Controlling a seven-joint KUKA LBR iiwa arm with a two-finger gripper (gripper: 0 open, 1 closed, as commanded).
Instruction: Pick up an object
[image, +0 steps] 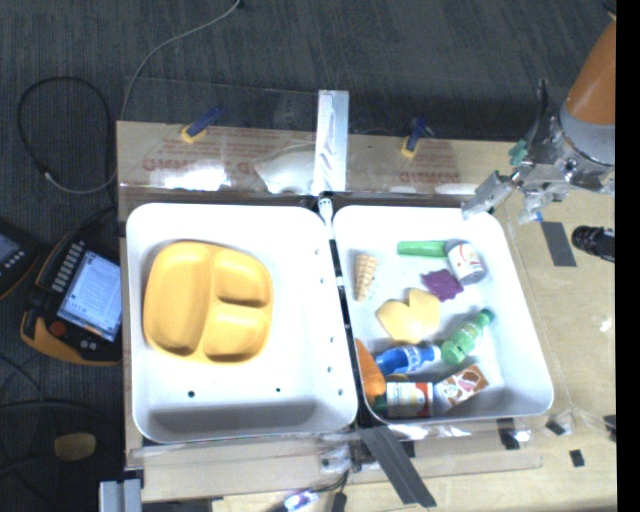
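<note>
Grey arm's pincer (497, 197) above right bin's (520, 290) far corner, spread, nothing between fingers.

We saw the scene evenly and brightly lit from above, the two white bins (300, 215) nearly blown out along their rims. Glare streaked the clear plastic sheet (250, 150) at the far side. Shadows were soft and short. Detail looked slightly soft throughout, and the dark floor (60, 60) stayed dim.
</note>
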